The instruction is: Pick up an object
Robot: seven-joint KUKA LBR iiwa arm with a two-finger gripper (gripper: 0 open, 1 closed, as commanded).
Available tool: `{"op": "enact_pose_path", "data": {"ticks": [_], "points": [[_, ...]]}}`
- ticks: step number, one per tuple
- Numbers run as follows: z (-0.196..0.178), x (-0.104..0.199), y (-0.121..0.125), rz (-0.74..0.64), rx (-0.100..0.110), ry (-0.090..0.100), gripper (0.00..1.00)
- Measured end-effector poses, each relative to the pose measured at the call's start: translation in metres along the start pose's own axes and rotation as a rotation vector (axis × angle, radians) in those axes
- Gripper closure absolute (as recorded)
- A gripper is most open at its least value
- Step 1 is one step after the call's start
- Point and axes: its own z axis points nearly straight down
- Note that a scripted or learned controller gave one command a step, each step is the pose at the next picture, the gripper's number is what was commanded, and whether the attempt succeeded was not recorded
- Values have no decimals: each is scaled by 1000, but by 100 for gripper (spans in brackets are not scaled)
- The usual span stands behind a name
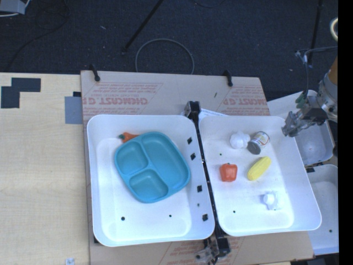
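Yellow corn [259,168] lies well left of claw [292,125] (lower too).

The pincer [292,127] hangs low at the view's right side.

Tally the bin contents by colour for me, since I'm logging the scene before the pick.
Blue: 1, divided plate
Orange: 1, piece under the plate's edge
Red: 1, pepper
Yellow: 1, corn
White: 2
Silver: 1, can
Total: 7

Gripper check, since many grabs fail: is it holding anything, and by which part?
Nothing is held. The gripper hangs at the right bin's edge, apart from the can and corn.
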Motion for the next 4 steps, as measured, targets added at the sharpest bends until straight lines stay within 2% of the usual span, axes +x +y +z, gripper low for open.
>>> {"op": "enact_pose_path", "data": {"ticks": [1, 2, 3, 4], "points": [[-1, 48, -10, -1, 5, 3, 100], [-2, 97, -9, -2, 5, 3, 100], [17, 153, -21, -1, 7, 3, 100], [18, 210, -31, -2, 7, 3, 100]]}}
